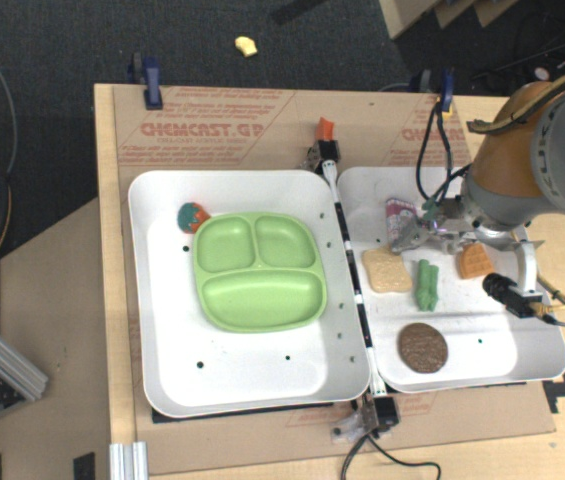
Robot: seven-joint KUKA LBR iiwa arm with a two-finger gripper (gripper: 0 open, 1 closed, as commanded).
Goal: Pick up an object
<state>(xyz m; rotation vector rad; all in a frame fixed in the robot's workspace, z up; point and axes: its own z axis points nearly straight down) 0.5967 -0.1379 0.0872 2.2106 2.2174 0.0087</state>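
I'm hovering the jaws (432, 223) low over the right shallow white bin (537, 358), nothing lifted yet.

I'm looking at a pale tan square slab (387, 271), a green stick-shaped piece (427, 285), an orange chunk (476, 261) and a brown round disc (423, 347) lying there; the jaws seem to be near the slab, but I cannot tell their opening.

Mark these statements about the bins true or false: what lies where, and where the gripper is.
1. The green divided plate lies in the left bin. True.
2. The brown round disc lies on the plate. False: it lies in the right bin.
3. The gripper is over the right bin. True.
4. The green stick lies in the left bin. False: it lies in the right bin, beside the tan slice.
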